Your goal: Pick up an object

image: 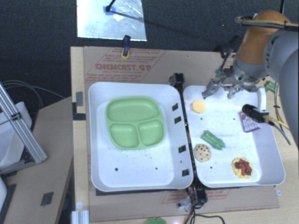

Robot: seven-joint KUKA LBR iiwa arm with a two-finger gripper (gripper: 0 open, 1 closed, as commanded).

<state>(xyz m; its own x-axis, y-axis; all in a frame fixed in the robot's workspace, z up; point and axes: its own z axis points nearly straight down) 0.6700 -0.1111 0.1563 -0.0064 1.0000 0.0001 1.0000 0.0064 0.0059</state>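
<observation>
My gripper [218, 91] hangs over the far edge of the right bin [266, 146], its two fingers spread open with nothing between them. A yellow round piece [198, 107] lies just below and left of the left fingertip, apart from it. Further toward the front lie a green object [213, 140], a speckled cookie [202, 152] and a small pizza-like disc [242, 167]. A purple and pink packet [249, 122] rests near the bin's right side.
The left bin [100, 167] holds a green divided plate [135, 122]. A black divider with clips [183, 125] runs between the two bins. The grey arm with its orange band [261, 36] comes in from the upper right.
</observation>
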